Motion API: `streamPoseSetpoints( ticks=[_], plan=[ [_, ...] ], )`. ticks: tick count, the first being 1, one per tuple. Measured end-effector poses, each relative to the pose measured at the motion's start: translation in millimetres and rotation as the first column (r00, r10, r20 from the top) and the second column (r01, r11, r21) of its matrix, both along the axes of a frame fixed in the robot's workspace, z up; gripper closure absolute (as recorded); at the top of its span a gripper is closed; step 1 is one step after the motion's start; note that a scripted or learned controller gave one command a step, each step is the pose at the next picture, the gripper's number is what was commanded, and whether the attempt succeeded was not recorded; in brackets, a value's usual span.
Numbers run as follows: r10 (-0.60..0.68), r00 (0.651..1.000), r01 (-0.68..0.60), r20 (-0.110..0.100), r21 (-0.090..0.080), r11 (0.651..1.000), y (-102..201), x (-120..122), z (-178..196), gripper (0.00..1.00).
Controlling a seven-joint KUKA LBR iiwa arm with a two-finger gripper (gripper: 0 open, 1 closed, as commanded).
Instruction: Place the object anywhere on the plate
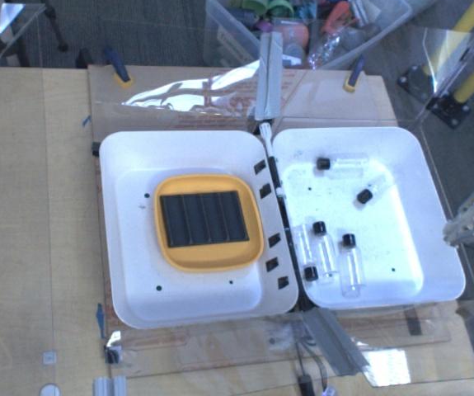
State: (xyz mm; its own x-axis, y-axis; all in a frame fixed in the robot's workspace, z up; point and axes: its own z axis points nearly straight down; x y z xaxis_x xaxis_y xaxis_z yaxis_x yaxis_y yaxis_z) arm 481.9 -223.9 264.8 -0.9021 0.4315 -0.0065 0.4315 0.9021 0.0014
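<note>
Table (30, 221): light wood, carrying two white bins side by side.
Left bin (129, 304): holds a yellow plate (208, 258) with a dark ribbed panel (204, 219) lying on its middle.
Right bin (410, 279): five clear vials with black caps lie scattered; one near the back (341, 164), one tilted beside it (374, 189), three grouped at the front (326, 254).
Task object: the vials, all in the right bin, well apart from the plate.
Hand (466, 221): at the right bin's outer rim, blurred; whether it is released or clenched cannot be told.
</note>
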Motion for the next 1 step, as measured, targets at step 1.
streamPoseSetpoints(
  ticks=[1],
  plan=[
    [0.261,0.965,-0.261,0.003,-0.003,0.965,-0.4,65.1,88.2,1.00]
  ],
)
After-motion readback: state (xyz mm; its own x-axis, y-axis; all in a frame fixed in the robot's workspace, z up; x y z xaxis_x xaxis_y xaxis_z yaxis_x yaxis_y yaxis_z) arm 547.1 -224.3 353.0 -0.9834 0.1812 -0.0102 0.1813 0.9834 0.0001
